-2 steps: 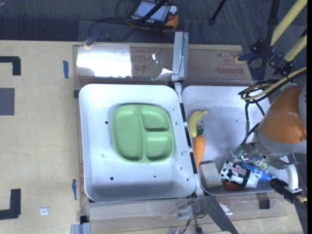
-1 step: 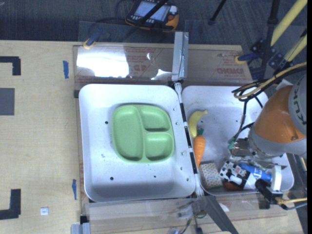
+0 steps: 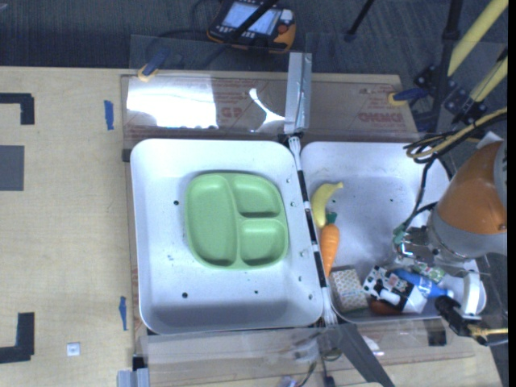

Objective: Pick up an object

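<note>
two shallow white bins sit side by side on a bench, seen from above at a slant. the left bin point(image 3: 153, 216) holds a green divided plate point(image 3: 236, 218), lying flat near its middle. the right bin point(image 3: 371, 168) holds the pickable objects: a yellow banana point(image 3: 322, 200) and an orange carrot point(image 3: 329, 247) lie against its left wall, the carrot just nearer than the banana. in the near part of this bin a small speckled block point(image 3: 347, 289) sits beside a jumble of black, white, red and blue items point(image 3: 395, 287).

the grey arm with its orange band point(image 3: 476, 204) reaches in from the right, and its gripper point(image 3: 415, 252) is low over that jumble. whether the gripper is spread or pressed together cannot be told; cables and the wrist hide it.

the risk, as a judgement: the items are crowded close to the bin's near wall, so a grasp could catch two things at once, nudge them apart, or come up with nothing.
</note>
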`<state>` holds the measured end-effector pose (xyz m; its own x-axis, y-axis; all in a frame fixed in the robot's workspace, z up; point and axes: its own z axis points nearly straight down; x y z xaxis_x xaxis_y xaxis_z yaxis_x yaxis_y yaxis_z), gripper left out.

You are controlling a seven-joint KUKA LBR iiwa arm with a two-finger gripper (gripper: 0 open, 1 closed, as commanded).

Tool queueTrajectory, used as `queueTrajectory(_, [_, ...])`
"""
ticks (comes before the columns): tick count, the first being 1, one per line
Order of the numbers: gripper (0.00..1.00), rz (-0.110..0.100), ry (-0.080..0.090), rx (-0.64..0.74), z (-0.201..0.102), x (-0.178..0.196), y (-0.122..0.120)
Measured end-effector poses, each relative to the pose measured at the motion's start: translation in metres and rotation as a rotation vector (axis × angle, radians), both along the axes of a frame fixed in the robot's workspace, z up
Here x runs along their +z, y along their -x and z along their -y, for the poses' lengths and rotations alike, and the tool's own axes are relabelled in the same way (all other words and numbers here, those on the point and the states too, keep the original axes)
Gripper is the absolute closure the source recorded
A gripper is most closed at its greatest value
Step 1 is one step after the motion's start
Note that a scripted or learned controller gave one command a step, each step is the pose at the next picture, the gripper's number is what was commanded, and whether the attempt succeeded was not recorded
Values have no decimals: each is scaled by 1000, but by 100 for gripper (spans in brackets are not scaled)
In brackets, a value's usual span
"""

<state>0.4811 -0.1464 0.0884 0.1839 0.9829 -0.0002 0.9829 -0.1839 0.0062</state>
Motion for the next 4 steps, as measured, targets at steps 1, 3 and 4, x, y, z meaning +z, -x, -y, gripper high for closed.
queueTrajectory(1, [100,-7,-2,-79,-64,96,-48])
queueTrajectory(3, [100,-6,0,173,-33,91,-45])
queueTrajectory(4, [100,-3,2,303,38,4,-3])
